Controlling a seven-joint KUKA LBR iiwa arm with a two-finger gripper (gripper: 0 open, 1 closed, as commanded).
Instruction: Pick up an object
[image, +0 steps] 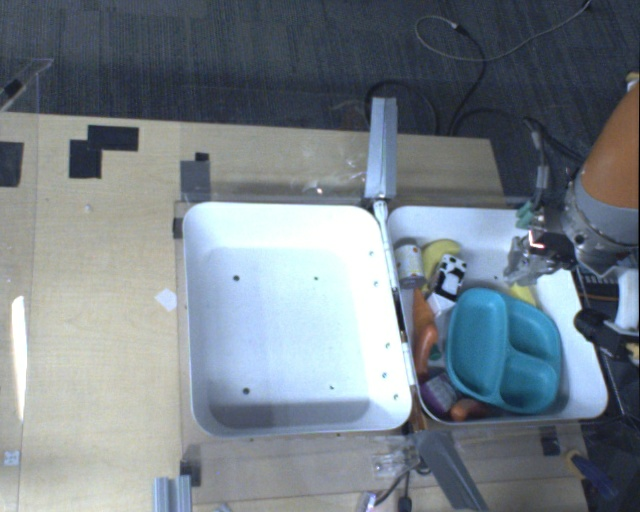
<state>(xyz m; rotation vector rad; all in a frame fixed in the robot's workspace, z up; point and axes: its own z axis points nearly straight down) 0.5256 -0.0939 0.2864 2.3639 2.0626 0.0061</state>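
Over the right bin: the arm (615, 170) reaches in from the right, its gripper (533, 255) hanging above the bin's upper right part.

Right bin (590, 395): crowded. A teal dish (503, 348) fills most of it, with smaller things packed along its left side.

Left bin (285, 315): white floor, a few dark dots.

Claw: too small and blurred from where I stand to say how far it is spread; I can make out nothing caught in it.

Nearest thing: a yellow piece (522, 294) pokes out just below the claw, against the dish's upper edge. It looks the closest candidate.

Other candidates: a yellow ball (440, 258) and a black-and-white toy (450, 275) lie to the claw's left, near but apart from it. An orange stick (427, 335) runs lengthwise along the divider side, farther left.

Key relation: the pickable things lie left of and below the claw, so I'd judge the move to be a short shift that way, then a drop.

Dish: broad and shallow, probably a poor fit for two fingers except at its rim.

Progress: nothing lifted yet, as far as I can judge.
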